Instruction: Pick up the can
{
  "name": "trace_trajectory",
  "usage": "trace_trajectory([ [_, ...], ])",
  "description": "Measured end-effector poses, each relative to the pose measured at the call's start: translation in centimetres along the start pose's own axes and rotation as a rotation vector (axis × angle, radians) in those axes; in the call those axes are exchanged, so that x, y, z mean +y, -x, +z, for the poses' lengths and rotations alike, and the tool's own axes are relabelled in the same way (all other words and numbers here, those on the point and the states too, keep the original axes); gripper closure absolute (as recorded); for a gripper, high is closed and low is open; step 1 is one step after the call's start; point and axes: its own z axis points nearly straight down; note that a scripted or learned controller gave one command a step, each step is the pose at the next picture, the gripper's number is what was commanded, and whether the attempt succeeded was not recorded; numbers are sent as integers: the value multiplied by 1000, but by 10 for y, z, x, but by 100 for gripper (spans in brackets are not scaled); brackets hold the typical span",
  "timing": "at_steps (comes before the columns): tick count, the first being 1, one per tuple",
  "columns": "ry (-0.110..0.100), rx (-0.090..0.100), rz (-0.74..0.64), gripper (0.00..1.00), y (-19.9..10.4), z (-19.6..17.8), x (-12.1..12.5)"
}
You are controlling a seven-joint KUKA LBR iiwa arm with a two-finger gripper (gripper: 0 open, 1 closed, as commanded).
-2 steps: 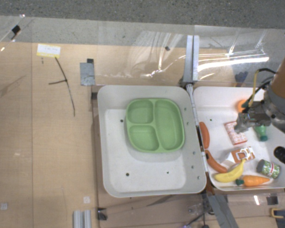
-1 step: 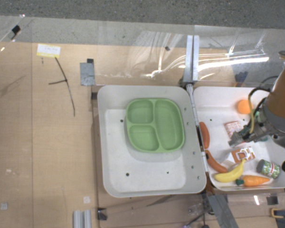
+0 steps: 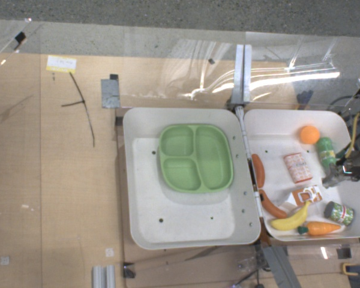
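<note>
My gripper [image 3: 337, 177] hangs above the can [image 3: 339, 212] to line up; finger state unclear.

No text can be read — the can's [image 3: 339, 212] label is too small
</note>
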Motion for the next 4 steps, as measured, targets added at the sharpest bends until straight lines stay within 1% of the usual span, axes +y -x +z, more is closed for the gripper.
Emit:
trace_trajectory([
  [1, 0, 2, -475, 0, -59, 48, -3],
  [2, 8, -1, -472, 100, -57, 36, 0],
  [3, 1, 1, -123, 100, -92, -37, 48],
  [4, 1, 1, -123, 0, -92, -37, 48],
])
